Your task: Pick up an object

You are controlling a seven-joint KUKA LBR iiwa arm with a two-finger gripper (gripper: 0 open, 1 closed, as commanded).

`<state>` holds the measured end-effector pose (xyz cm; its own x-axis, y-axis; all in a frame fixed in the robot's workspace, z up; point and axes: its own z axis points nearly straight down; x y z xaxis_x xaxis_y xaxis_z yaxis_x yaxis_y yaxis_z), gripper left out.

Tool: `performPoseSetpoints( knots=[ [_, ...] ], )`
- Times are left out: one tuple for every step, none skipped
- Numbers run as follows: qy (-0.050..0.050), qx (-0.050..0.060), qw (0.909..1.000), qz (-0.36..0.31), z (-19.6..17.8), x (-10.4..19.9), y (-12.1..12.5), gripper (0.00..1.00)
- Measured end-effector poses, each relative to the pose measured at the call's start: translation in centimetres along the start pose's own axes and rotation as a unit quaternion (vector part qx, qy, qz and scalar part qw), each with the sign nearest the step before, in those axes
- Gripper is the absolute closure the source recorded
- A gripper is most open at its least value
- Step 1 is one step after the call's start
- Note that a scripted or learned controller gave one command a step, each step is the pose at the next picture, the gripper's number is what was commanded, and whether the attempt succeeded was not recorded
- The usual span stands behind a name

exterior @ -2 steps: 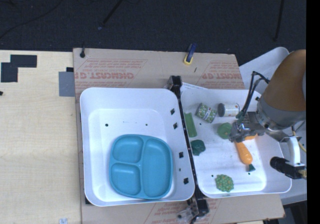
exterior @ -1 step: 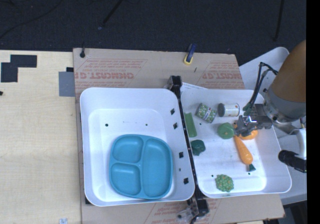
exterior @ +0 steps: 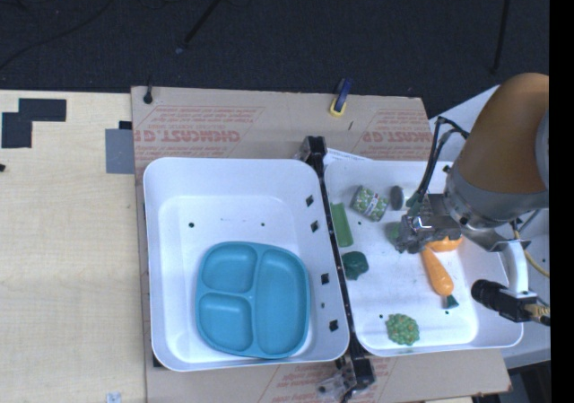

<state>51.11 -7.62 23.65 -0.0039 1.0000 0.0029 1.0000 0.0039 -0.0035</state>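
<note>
Pale wood bench (exterior: 63, 249) on the left, marked with black patches (exterior: 40, 116) and a grey square (exterior: 117, 150). Beyond it, dark floor (exterior: 269, 6) with loose cables across. On the bench, brown cardboard sheet (exterior: 233, 127) printed in red, with a blue and yellow clamp (exterior: 341, 98) at its far edge. On the cardboard, two white bins side by side, touching along a black hinge strip.

Left bin (exterior: 157, 213): holding a blue divided plate (exterior: 254, 300), flat, toward the near side.

Right bin (exterior: 484, 325): holding all the loose pieces. Green stick (exterior: 341, 223) along the left wall. Green round piece (exterior: 368, 202) and small dark pebble (exterior: 395, 195) toward the far side, near each other. Dark teal lump (exterior: 355, 264) just below the stick. Bumpy green lump (exterior: 403, 329) near the front wall, well apart from the rest. Orange carrot-shaped piece (exterior: 439, 274) lying tilted in the middle right, tip toward the front. Dark grey lump (exterior: 395, 233) just left of the tool.

Reaching in from the right, grey arm with orange band (exterior: 507, 136) bulking over the bin's far right corner, wrist bent down. Gripper (exterior: 417, 232) low over the bin floor, between the grey lump and the carrot's upper end, just beside both. Impossible to tell whether spread or pressed together, or whether touching either piece.
</note>
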Motion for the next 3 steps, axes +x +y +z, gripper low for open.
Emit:
performPoseSetpoints(
  knots=[
    [-0.001, 0.001, 1.0000, 0.002, 1.9, 0.3, 0.9, 1.00],
    [-0.001, -0.001, 1.0000, 0.002, -0.1, 0.2, 0.2, 1.00],
    [-0.001, 0.000, 1.0000, 0.001, 0.0, 0.7, 0.2, 1.00]
  ],
)
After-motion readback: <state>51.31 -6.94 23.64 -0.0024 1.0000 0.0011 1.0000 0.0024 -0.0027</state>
